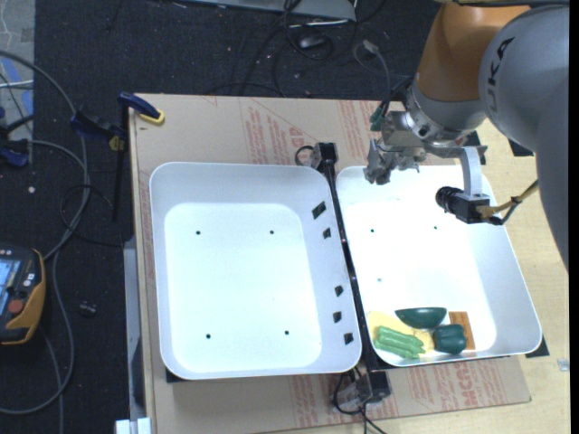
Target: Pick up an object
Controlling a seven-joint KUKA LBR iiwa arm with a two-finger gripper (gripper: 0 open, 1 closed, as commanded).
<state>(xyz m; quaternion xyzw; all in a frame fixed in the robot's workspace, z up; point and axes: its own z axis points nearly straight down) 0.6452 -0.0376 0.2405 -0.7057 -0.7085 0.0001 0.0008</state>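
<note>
The gripper (382,172) was seen at the right bin's (507,251) twelve o'clock rim; whether it was wide or narrow could not be told. The objects (421,331) were clustered at six o'clock, well apart from it.

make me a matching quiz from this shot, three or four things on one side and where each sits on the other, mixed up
Things:
1. end effector
2. light green ridged object
3. dark green bowl
4. blue clamp with yellow tip

Places:
A. far left corner of the board
B. near edge of the right bin, leftmost of the cluster
C. above the right bin's far left corner
D. right bin, just beyond the other green items

Pairs: 1-C, 2-B, 3-D, 4-A
</note>
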